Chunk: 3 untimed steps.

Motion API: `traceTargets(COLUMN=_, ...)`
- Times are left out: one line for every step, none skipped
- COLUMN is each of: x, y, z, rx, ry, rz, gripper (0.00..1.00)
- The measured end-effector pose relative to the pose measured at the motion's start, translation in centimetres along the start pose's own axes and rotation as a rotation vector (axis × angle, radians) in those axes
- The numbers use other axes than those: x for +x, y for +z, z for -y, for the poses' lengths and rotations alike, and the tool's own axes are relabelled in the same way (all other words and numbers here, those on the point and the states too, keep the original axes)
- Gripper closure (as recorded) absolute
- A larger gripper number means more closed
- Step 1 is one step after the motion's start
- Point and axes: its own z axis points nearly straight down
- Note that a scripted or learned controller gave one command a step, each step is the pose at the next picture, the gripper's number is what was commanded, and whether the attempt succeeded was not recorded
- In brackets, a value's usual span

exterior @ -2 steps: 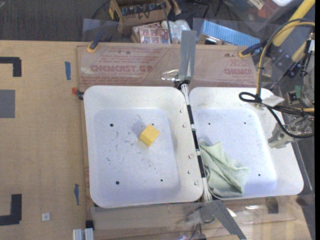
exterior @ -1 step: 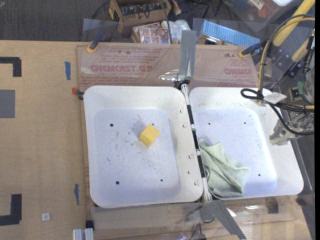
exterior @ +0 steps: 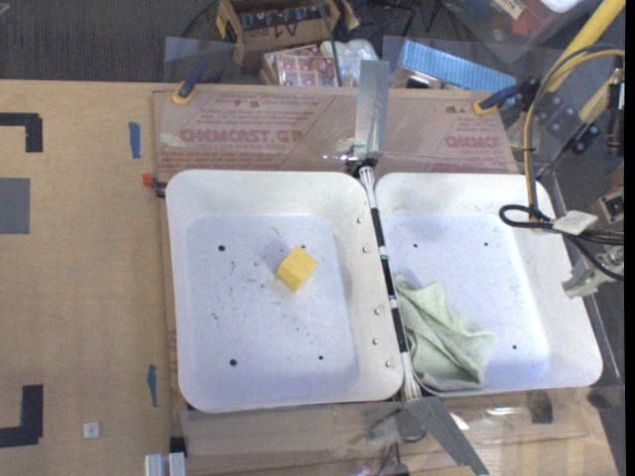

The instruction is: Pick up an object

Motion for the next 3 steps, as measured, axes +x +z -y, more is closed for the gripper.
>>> traceTargets(x=2.6, y=-0.8, z=-1.4, rx=0.002, ry=-0.412, rz=0.000, gripper=1.00)
traceTargets(x=-0.4, y=-2.0, z=-1.4, rx=0.001, ry=-0.809, rz=0.001, gripper=1.00)
traceTargets(x=-0.2, y=-0.2, z=1.9, rx=0.001, ry=-1.056, rz=0.001, gripper=1.00)
